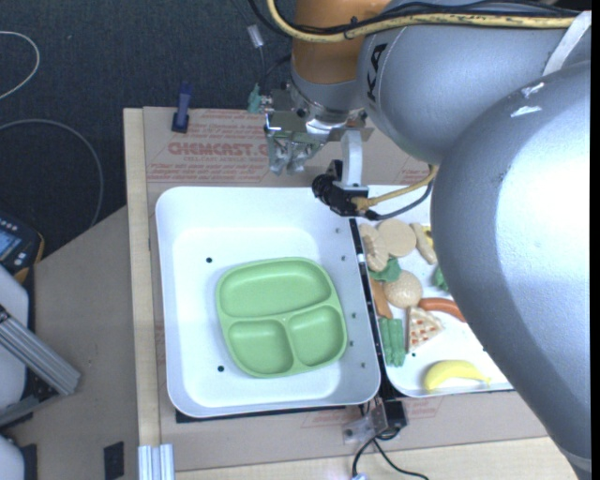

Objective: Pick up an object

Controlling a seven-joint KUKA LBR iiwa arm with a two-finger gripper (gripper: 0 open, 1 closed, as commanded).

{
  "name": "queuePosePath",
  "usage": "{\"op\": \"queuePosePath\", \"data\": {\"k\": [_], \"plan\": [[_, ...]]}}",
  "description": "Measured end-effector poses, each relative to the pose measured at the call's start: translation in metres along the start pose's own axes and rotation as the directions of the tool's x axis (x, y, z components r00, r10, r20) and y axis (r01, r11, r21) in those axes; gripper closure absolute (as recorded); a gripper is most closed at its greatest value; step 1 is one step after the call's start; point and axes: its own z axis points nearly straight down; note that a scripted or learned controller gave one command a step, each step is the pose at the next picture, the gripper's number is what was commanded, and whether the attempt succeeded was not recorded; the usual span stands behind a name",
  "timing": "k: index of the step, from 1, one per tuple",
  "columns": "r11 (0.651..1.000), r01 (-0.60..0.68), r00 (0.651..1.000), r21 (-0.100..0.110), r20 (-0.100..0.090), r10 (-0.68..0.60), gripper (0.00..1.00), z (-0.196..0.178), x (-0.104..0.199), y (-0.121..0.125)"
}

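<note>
Smooth, glossy white plastic bins point(178, 281); green tray point(279, 317) of matt-sheen moulded plastic; arm point(506, 187) in smooth satin grey casing with glossy orange band point(323, 42); bench board point(150, 169) of matt printed cardboard; dark, rough carpet point(66, 103)

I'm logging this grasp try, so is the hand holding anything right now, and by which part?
Nothing shows in the hand; it hangs above the far rim of the left bin. Finger state cannot be told.

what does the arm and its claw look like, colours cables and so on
The arm is bulky, rounded and matte grey, with an orange band above the wrist. Black and yellow cables run along it. The claw is a small metallic silver assembly, with a black cable trailing beside it.
</note>
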Motion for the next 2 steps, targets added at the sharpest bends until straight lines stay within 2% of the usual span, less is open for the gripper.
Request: {"op": "queuePosePath", "data": {"k": [1,2], "plan": [[1.000,0.010,1.000,0.021,0.000,-0.010,1.00,0.079,0.064,-0.016],[1.000,-0.004,1.000,0.016,0.003,0.004,1.00,0.032,-0.027,-0.055]]}}
